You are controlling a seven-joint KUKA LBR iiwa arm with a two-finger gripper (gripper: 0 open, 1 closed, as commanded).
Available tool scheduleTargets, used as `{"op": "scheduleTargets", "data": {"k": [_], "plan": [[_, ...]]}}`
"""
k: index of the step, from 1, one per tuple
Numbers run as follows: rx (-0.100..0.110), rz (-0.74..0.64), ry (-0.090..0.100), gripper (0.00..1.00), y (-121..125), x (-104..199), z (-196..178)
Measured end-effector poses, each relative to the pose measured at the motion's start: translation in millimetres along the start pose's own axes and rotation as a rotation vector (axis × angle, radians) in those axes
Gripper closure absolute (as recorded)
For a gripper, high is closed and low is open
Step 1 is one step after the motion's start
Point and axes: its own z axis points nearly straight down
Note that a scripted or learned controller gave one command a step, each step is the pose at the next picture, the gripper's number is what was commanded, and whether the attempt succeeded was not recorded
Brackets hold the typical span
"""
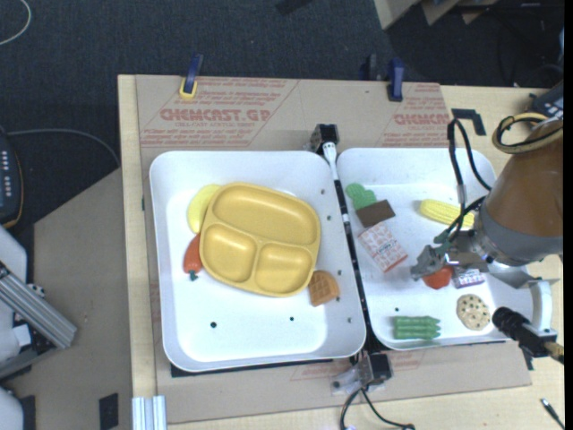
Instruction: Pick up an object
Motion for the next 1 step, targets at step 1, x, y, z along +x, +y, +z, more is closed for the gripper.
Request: {"op": "scheduleTargets", "data": {"k": [1], "plan": [[0.001,0.001,0.000,1.00,-3.2,-3.7,-44.2]]}}
